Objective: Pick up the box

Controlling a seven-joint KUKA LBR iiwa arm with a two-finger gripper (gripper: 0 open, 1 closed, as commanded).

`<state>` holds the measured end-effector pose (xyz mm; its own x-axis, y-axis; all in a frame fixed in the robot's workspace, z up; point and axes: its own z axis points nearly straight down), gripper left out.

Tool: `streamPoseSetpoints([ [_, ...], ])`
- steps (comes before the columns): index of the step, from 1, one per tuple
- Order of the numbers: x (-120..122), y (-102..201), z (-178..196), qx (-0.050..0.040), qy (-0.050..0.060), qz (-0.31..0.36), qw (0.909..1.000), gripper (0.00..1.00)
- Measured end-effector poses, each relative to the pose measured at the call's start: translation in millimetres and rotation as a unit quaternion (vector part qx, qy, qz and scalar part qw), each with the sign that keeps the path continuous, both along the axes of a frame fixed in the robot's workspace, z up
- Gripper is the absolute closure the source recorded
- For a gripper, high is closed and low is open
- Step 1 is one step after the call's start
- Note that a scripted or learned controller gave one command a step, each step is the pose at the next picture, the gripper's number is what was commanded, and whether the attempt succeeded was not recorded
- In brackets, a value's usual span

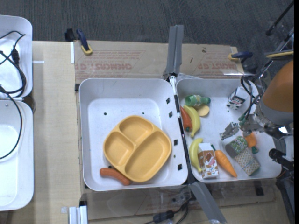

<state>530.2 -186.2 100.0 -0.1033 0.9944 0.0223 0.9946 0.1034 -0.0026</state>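
A small white carton box [208, 160] with a red and brown picture lies at the front of the right bin [219, 90], between a banana [195, 152] and a carrot [225, 162]. A second, grey-green patterned box [246, 162] lies near the bin's front right corner. My gripper [232, 130] hangs low over the right side of this bin, above a green can [238, 145]. It is right of and behind the carton, and apart from it. Nothing shows in its grasp.
The right bin also holds a green toy [196, 100], another banana [193, 118] beside a red piece [186, 119], a small orange piece [251, 139] and a white tag [236, 100]. The left bin [91, 125] holds a yellow divided plate [137, 147] and a sausage [114, 175].
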Motion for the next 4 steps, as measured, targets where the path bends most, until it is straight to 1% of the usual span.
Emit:
streamPoseSetpoints([
  [1,15.9,21.4,-8.9,-0.011,-0.001,-0.023,0.9997,0.0],
  [2,15.9,21.3,-8.8,-0.0111,-0.001,-0.023,0.9997,0.0],
  [3,16.0,21.2,0.0,-0.0113,-0.001,-0.023,0.9997,1.0],
  [4,16.0,21.0,-0.1,-0.0113,-0.001,-0.024,0.9997,0.0],
])
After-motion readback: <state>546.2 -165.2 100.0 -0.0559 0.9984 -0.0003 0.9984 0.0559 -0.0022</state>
